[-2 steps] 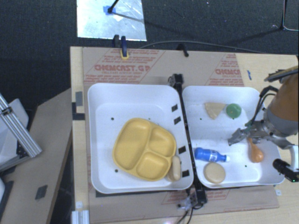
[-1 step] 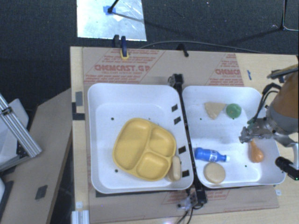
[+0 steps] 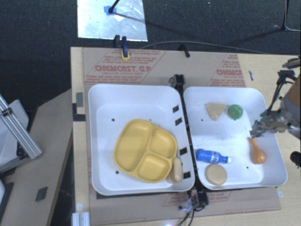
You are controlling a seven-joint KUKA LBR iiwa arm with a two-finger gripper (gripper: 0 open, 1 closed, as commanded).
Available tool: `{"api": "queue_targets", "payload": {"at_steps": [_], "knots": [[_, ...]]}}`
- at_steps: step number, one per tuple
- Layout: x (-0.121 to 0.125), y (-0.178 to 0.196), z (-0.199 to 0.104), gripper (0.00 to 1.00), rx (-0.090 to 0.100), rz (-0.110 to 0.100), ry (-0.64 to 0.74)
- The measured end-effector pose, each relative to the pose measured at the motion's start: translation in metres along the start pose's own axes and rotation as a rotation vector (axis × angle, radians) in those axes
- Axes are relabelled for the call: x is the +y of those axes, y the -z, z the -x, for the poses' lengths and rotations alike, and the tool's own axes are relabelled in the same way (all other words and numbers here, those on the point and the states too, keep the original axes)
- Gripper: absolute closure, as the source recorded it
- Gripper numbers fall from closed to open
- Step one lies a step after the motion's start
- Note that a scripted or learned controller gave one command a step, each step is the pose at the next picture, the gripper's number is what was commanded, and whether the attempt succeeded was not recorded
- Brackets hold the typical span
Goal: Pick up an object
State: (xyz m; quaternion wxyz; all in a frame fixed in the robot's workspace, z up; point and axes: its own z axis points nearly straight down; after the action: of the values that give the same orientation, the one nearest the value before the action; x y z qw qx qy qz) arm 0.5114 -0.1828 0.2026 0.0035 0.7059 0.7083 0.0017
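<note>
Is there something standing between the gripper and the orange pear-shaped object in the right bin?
Nothing visible does. The gripper hangs over the right bin's right edge, just above the orange pear-shaped object's narrow end. The blue bottle and green ball lie off to the sides.

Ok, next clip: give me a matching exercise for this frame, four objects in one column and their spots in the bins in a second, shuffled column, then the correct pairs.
Things:
1. yellow divided plate
2. green ball
3. blue bottle
4. orange pear-shaped object

Places:
A. right bin, far side, beside a tan wedge-shaped piece
B. right bin, near the right wall, just below the gripper
C. left bin, with a small tan oblong piece at its lower right edge
D. right bin, lying on its side just above a round tan disc

Pairs: 1-C, 2-A, 3-D, 4-B
</note>
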Motion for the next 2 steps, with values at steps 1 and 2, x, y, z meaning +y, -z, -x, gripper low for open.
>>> {"api": "queue_targets", "payload": {"at_steps": [1,2], "knots": [[0.002,0.054,0.001,1.00,0.000,0.000,0.001],[0.019,0.048,-0.040,1.00,0.003,-0.004,0.006]]}}
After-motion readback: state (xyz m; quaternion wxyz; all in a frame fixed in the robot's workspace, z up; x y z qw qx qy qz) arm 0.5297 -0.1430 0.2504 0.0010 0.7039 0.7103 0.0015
